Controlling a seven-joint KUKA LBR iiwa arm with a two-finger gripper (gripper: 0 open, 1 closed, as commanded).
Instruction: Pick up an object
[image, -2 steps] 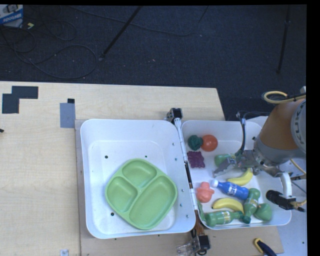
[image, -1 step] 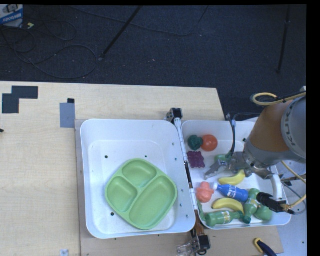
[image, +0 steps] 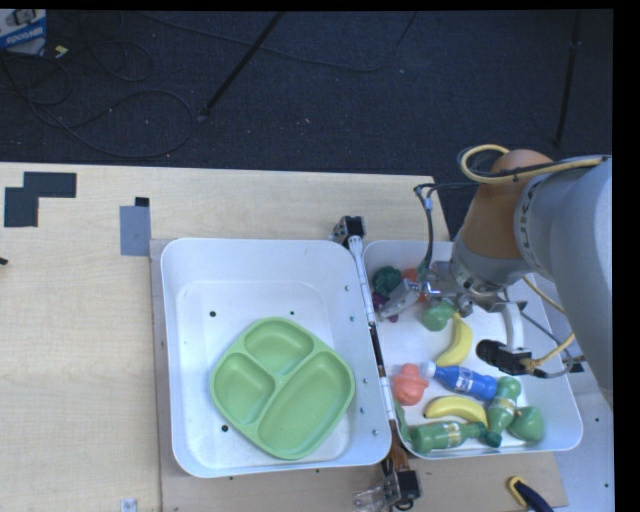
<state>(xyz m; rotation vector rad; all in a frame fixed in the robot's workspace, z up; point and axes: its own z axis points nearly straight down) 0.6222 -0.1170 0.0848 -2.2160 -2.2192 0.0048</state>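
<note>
**Two white bins, a green plate, and the gripper low over the toys**

The wooden bench (image: 70, 330) has a pale, smooth top with a few grey rectangular marks near its far left part. On it stand two shallow white bins with rounded corners and a glossy plastic look.

The left bin (image: 190, 290) holds one thing: a light green divided plate (image: 283, 387), matte, with three compartments and soft rounded edges. It lies flat, turned at a slant, toward the near side of the bin.

The right bin (image: 560, 425) holds a crowd of small plastic toys. At its far left corner is a dark purple and green piece (image: 385, 283) (its shape is hard to read). Nearer to the camera is an orange-pink lumpy toy (image: 408, 385), and beside it a blue bottle (image: 466, 381) with a white cap, lying on its side. A curved yellow banana (image: 458, 344) lies above the bottle, and a second banana (image: 455, 407) below it. Along the near wall lies a green bottle (image: 445, 434), and at the near right corner a round green fruit (image: 527, 424).

The gripper (image: 432, 300) is low in the far part of the right bin, under the grey arm with its orange band (image: 505, 215). A round green object (image: 436, 318) sits just at the fingertips, touching the upper end of the first banana. Whether the jaws are open, closed, or gripping this object, I cannot tell; metal parts and cables cover them.
</note>
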